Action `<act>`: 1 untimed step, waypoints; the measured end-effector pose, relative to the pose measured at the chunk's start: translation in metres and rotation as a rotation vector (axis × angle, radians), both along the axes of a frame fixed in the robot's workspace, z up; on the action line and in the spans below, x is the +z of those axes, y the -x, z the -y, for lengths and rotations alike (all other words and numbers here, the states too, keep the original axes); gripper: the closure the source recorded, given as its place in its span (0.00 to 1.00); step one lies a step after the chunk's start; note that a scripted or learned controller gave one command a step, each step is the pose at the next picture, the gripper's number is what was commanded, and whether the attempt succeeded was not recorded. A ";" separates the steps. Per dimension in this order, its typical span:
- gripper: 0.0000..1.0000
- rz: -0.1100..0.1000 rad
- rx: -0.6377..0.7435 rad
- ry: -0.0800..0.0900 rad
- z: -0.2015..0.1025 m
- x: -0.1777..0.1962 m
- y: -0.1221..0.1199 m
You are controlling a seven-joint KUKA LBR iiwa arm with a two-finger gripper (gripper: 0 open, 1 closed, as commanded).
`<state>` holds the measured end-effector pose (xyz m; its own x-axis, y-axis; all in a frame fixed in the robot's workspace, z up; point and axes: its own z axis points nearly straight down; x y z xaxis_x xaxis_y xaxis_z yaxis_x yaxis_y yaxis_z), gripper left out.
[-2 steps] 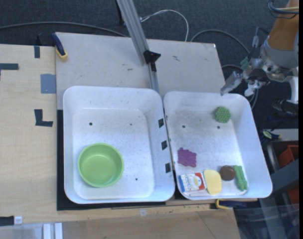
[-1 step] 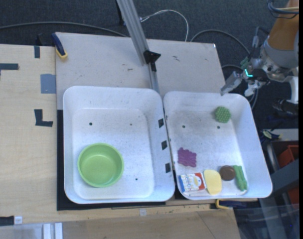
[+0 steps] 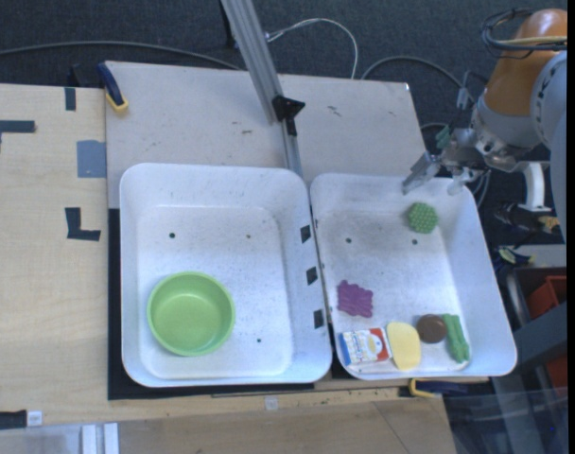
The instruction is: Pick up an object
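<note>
My gripper [image 3: 433, 182] hangs over the far rim of the right bin [image 3: 481, 253], open with nothing between its fingers. Just in front of it, inside the bin, lies a green knobbly ball [image 3: 422, 218]. Lower down in the same bin rests a purple knobbly piece [image 3: 355, 299]. Along the near wall lie a white and red packet [image 3: 365, 346], a yellow lump [image 3: 404, 344], a brown round thing [image 3: 431, 328] and a green stick-like piece [image 3: 456, 338].
The left bin [image 3: 136, 253] holds a green bowl [image 3: 191, 313] in its near left corner. A slanted metal pole [image 3: 264, 60] rises behind the gap between the bins. Cables [image 3: 363, 55] trail across the dark floor at the back.
</note>
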<state>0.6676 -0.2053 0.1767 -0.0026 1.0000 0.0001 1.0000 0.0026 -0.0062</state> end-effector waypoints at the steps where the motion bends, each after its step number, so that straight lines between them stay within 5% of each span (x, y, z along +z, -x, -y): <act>1: 0.00 0.000 -0.001 0.000 0.002 -0.045 0.004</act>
<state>0.6639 -0.2076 0.1317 -0.0019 1.0000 -0.0002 1.0000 0.0019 -0.0061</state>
